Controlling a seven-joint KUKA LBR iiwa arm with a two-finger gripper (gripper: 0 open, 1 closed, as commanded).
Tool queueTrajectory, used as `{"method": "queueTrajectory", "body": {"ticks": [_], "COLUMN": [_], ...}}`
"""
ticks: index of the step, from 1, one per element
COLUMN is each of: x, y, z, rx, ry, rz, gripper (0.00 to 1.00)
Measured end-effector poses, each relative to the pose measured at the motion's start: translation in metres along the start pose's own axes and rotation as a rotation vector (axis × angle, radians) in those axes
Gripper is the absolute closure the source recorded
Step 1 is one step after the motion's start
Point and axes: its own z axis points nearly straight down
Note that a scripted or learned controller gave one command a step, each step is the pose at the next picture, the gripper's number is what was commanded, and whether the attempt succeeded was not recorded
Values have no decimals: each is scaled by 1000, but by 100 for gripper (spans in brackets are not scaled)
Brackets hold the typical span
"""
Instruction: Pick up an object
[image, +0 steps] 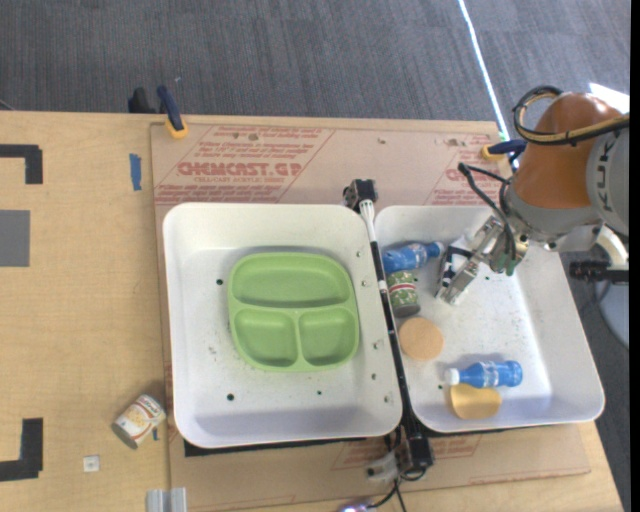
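Note:
My gripper (454, 280) hangs over the upper middle of the right bin (560, 330), reaching in from the right. It is open, with nothing between its fingers. Just to its left lie a blue-labelled bottle (408, 256) and a small green can (404, 295), both against the bin's left wall. A flat tan disc (421, 340) lies below them. Near the front of that bin are a second blue bottle (487, 375) and a yellow item (473, 402).
The left bin (190, 300) holds a green divided plate (295, 308). A small carton (138, 419) lies on the bench left of the bins. A black bracket (359, 192) and a rail run between the two bins.

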Motion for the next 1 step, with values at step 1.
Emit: {"method": "queueTrajectory", "body": {"ticks": [1], "x": [0], "y": [19], "z": [2], "rx": [22], "ry": [17], "rz": [-123], "gripper": [0]}}
